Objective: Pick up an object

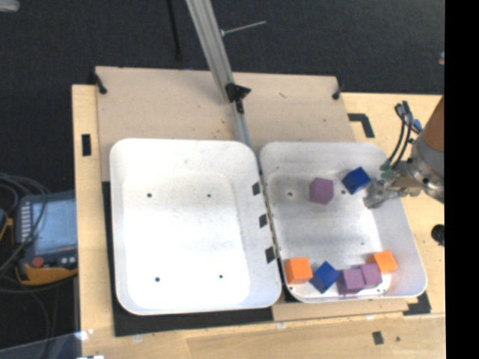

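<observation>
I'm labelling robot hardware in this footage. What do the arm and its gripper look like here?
At the view's right edge, the arm shows a grey wrist section with an orange band above it. Thin blue and dark cables loop up beside it. The small grey metal gripper extends leftward from the wrist over the right-hand shallow white bin, with a small green spot near its base.

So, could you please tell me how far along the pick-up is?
Done: the gripper has reached the right bin, beside the upper blue cube. In hand: nothing visibly gripped. Left: grasp and lift a cube; all seven sit in that bin.
</observation>
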Robot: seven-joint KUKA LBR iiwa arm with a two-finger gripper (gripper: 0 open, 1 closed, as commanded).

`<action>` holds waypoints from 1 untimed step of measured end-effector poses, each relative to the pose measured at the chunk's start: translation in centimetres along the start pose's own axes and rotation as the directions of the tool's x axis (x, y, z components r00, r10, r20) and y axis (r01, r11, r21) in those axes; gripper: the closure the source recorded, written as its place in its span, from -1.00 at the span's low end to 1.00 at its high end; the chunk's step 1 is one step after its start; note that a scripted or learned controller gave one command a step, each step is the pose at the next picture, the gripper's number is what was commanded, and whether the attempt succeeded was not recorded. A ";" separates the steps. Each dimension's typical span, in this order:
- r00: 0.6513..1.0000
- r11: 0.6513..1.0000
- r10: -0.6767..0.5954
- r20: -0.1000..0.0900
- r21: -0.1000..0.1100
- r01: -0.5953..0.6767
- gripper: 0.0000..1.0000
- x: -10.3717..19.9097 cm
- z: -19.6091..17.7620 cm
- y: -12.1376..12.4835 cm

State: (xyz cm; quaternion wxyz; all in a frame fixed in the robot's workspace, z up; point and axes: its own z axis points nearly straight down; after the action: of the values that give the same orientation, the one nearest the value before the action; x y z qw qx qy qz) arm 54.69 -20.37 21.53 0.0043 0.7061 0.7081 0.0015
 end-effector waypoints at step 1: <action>1.000 1.000 0.000 -0.002 0.004 0.000 1.00 -0.1 -1.9 0.1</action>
State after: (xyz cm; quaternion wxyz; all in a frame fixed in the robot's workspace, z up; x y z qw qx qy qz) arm 54.79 -20.51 23.43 0.0020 0.7061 0.7081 0.0010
